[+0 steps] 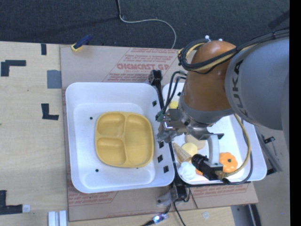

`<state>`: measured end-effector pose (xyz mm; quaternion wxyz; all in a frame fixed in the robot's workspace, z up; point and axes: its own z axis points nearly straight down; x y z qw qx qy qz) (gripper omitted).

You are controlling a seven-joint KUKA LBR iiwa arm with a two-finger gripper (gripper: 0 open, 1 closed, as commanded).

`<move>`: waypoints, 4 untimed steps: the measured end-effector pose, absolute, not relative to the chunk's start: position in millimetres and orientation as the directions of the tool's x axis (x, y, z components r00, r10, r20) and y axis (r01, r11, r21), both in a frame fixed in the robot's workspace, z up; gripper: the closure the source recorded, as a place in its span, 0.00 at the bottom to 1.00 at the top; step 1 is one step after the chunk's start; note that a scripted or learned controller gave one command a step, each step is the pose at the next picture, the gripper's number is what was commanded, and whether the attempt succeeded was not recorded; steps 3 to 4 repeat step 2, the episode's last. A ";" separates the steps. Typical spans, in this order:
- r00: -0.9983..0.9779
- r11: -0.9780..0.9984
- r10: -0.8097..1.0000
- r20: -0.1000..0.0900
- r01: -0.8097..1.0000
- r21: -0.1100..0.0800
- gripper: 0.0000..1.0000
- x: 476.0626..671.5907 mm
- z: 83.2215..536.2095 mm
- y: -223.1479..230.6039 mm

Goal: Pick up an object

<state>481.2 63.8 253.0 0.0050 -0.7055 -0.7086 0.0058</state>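
The gripper (188, 138) is lowered into the right bin (244, 126), hidden beneath the arm's wrist; whether it is open or closed cannot be told. No object is visibly held, so the pick is judged not yet complete. Candidate objects lie just beside it: a pale yellow wedge-shaped piece (187, 150), a white soft-looking item (187, 171) and a small orange pumpkin (227, 161), glossy and ribbed. The left bin (80, 126), smooth white plastic, carries a yellow compartment tray (124, 139) with rounded corners. Both bins rest on a cardboard-covered tabletop (117, 65).
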 end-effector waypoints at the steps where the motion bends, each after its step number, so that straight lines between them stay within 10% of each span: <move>1: 0.006 -0.006 1.000 -0.002 1.000 0.007 1.00 484.2 338.6 -10.5; 4: -0.001 0.001 1.000 -0.001 1.000 -0.004 1.00 502.6 293.9 1.8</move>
